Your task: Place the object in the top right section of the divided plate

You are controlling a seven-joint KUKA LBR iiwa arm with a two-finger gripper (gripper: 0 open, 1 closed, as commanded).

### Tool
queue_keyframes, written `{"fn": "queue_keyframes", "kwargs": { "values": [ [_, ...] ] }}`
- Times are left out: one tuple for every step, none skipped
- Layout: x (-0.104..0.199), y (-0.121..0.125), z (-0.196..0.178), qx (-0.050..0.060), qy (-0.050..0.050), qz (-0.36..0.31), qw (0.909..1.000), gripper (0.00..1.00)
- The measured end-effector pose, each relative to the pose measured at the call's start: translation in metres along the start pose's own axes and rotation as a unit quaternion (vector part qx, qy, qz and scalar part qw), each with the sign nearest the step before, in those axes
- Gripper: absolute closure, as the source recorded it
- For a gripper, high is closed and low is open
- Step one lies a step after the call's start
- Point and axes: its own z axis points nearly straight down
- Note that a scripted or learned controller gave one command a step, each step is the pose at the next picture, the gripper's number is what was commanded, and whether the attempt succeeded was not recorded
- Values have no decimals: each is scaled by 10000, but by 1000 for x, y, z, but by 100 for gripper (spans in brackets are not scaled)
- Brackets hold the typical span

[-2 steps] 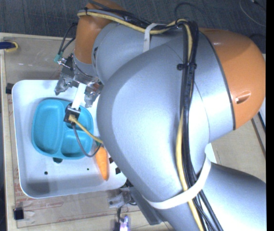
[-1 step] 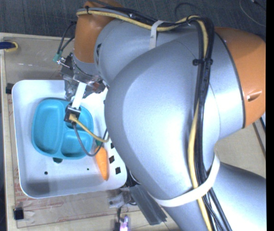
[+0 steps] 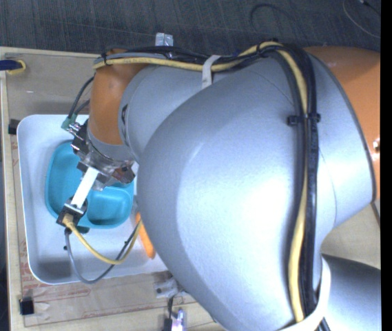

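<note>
Tan wood of the bench (image 3: 8,88) is seen along the left, and one white bin (image 3: 32,205) is set on it. One blue divided plate (image 3: 61,181) is laid in that bin, its right part covered from above. One gripper (image 3: 111,172) is held low over the plate's upper right part; whether it is wide or narrow cannot be told. One orange object (image 3: 145,241) is found on the bin floor, just beside the plate's lower right edge and outside it, half hidden by the one grey arm (image 3: 251,185), which is ringed by one orange band (image 3: 105,109) above the wrist
</note>
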Motion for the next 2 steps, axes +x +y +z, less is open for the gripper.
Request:
{"fn": "queue_keyframes", "kwargs": {
  "values": [
    [19,-36,29,4,-8,697,9976,100],
    [19,-36,29,6,-8,696,9976,0]
  ]
}}
